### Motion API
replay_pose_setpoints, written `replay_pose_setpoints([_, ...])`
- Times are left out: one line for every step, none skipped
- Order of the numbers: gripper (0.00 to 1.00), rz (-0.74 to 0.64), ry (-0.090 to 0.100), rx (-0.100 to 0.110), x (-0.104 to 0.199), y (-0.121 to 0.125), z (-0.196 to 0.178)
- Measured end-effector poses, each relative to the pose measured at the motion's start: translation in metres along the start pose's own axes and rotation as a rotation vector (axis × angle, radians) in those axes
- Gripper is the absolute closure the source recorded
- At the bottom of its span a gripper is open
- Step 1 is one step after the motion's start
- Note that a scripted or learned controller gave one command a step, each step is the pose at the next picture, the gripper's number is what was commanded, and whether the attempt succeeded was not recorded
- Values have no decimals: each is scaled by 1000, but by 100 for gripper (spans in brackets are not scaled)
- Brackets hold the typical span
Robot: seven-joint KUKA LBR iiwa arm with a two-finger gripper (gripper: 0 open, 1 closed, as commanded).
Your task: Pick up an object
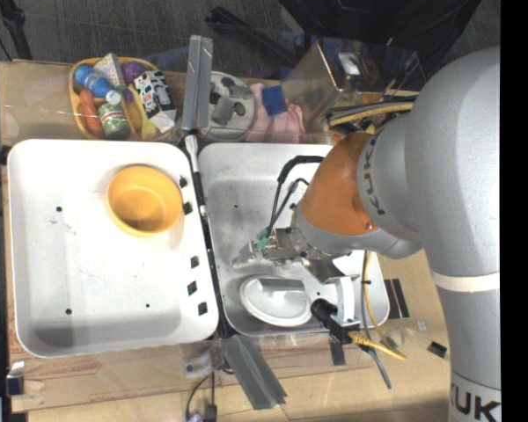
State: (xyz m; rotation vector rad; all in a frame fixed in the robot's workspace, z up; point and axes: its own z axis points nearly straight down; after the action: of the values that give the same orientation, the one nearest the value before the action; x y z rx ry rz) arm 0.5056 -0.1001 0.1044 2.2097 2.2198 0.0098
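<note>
A yellow bowl (144,200) sits upright in the left bin (88,315), toward its far right corner. In the right bin (238,192) a white bowl-like dish (277,300) lies against the near wall. My gripper (257,251) hangs low in the right bin, just beyond the white dish and slightly left of it. The grey arm with its orange band (339,196) reaches in from the right and hides the right half of that bin. Nothing shows as held in the gripper.
Behind the bins stand a yellow basket (114,98) of small toys and bottles, a grey item (227,104) and pink cloth with a blue block (275,102). A dark divider (198,236) runs between the two bins.
</note>
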Motion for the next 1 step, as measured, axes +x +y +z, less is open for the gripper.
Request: replay_pose_setpoints([0,-251,7,16,-10,-23,-2])
